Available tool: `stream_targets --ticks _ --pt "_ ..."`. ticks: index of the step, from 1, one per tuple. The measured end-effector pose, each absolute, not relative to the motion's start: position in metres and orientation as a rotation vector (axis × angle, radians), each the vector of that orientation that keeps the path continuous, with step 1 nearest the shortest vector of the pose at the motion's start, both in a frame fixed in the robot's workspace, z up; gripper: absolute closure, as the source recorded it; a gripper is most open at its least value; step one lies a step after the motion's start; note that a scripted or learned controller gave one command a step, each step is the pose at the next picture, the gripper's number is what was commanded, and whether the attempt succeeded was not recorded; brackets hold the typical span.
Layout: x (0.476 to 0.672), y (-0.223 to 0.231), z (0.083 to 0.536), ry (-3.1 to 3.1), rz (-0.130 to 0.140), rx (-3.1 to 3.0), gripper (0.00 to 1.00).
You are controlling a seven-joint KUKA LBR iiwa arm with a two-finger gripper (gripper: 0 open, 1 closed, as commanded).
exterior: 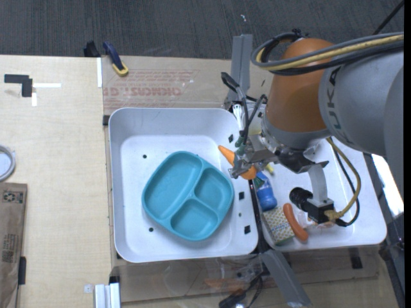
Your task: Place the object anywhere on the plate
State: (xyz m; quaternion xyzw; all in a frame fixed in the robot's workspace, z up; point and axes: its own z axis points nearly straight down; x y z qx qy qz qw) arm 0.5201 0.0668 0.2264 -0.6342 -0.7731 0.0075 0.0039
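The grey arm (359, 82) with its orange band (298, 88) reaches in from the right and hangs over the divide between the two white bins. Its gripper (247, 165) sits low at the right edge of the left bin (122, 191), and an orange carrot-shaped object (226, 153) shows at its tip, its pointed end sticking out to the left; the rest of it is hidden among the metal parts, so I cannot tell whether the gripper is apart, together or clamped on it.

The blue plate (187, 196), with three compartments, lies tilted in the middle of the left bin, just left of the gripper. The orange carrot-shaped object is beside the plate's far right rim, not over its compartments.

In the right bin (366, 230), close to the shared wall, a blue bottle-like item (264, 194) lies just near of the gripper. Nearer still are a speckled pale sponge-like block (277, 223) and a red-orange sausage-shaped piece (295, 223), touching side by side. A black fitting (311, 204) on the arm hangs over this bin, with a yellow cable (350, 204) looping from it.

The wooden table (51, 172) stretches left; a blue-and-yellow clamp (114, 58) lies at its far edge.
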Motion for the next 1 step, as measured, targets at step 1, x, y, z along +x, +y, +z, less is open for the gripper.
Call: stream_targets --ticks 1 --pt "0.5201 0.0668 0.2264 -2.423 0.024 -1.988 0.00"
